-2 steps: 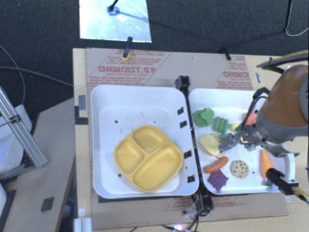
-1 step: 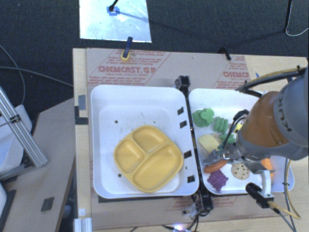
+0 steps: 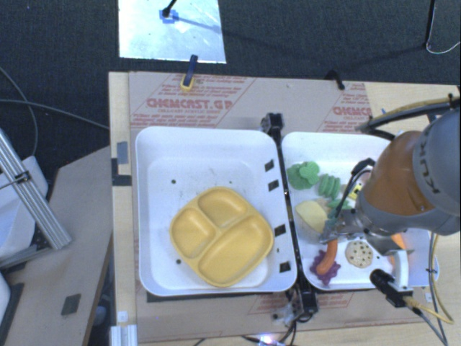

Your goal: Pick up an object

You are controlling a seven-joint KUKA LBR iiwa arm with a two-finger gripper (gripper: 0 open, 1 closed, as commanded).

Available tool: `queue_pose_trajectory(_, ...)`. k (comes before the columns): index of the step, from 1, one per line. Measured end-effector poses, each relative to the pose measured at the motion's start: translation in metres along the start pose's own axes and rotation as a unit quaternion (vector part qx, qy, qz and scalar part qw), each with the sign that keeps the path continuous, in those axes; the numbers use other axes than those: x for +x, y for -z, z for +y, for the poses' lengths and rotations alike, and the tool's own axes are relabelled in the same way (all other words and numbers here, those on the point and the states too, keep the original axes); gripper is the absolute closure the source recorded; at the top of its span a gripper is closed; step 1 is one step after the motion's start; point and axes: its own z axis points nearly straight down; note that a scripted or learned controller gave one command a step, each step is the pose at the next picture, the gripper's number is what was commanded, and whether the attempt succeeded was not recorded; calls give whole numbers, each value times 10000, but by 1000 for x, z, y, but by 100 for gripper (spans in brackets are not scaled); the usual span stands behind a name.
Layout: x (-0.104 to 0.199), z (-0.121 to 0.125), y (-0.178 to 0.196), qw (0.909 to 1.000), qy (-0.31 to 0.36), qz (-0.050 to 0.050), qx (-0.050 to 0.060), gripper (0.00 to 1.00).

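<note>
The right bin (image 3: 317, 144) holds several toy foods. A green broccoli-like piece (image 3: 304, 174) lies at its far left, with a ribbed green piece (image 3: 329, 186) beside it. A pale yellow wedge (image 3: 310, 213) lies below them. Further toward the front are an orange carrot (image 3: 328, 255), a purple piece (image 3: 322, 273) and a spotted cookie (image 3: 358, 253). My gripper (image 3: 333, 228) is low over the bin, at the right edge of the yellow wedge and just above the carrot's top. The arm's orange band (image 3: 392, 175) and grey wrist cover the bin's right half.
The left bin (image 3: 158, 157) bears a yellow divided plate (image 3: 221, 235). A black divider with clips (image 3: 282, 193) runs between the bins. Cardboard (image 3: 216, 99) lies under both. A cable and a small bracket (image 3: 396, 269) hang off the wrist at the front right.
</note>
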Motion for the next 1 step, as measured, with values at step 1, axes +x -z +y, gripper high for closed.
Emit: queue_pose_trajectory(1,53,22,95,10000,47,10,-48,100)
